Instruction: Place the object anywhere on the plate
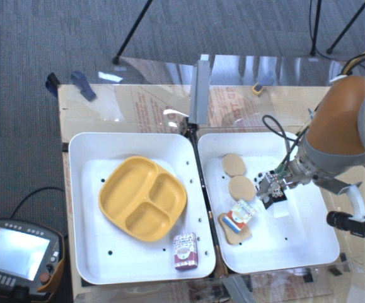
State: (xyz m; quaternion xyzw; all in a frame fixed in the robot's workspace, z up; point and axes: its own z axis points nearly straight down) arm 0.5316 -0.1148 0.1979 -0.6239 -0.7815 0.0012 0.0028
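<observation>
I have the pincer [269, 189] low in the right bin [308, 245], and from this slanted view I cannot tell what state it is in, since the dark wrist hardware blurs into it. Just to its left lie two round tan biscuits [234, 165], one behind the other, the nearer one almost touching it. Below and left of the pincer, close by, sits a small red, white and blue packet [241, 211] resting on a bone-shaped tan biscuit [234, 230]. I judge one of these is the object I am meant to move, probably the packet or the near round biscuit, though nothing sits visibly in the pincer. So I read this as the grasping step, with the carry not yet begun. The yellow plate [143, 198], with its three compartments, lies well to the pincer's left in the other bin [84, 163], beyond the ridge between the bins; a small red carton [185, 251] stands near the plate's lower corner. The next move calls for a firm hold, a lift clear of the ridge, then a leftward sweep over the plate.
</observation>
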